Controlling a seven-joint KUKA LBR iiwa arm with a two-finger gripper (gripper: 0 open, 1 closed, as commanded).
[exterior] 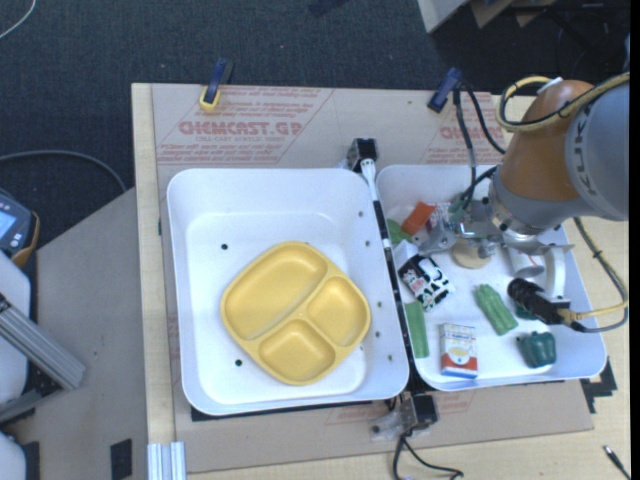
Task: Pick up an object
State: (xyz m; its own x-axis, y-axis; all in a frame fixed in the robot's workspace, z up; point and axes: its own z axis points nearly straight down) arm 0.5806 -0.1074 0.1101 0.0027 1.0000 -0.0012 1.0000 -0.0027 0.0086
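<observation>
Arm [560, 148] reaching in from the right over the right bin [590, 358], hand [450, 230] low among the clutter near an orange piece [420, 215] and a black-and-white toy [425, 280]; grip state impossible to tell, nothing seen held. Best done by settling on one separate target, such as the green stick [494, 308] or small box [459, 351], centring over it, dropping straight and closing before lifting. Readable on the surface [240, 128]: red "CHEMCAST"; yellow tray [295, 311] lying in the left bin [190, 268].

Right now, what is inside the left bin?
Inside the left bin lies one yellow tray with three compartments, all bare. Whatever may be under the tray is covered.
</observation>
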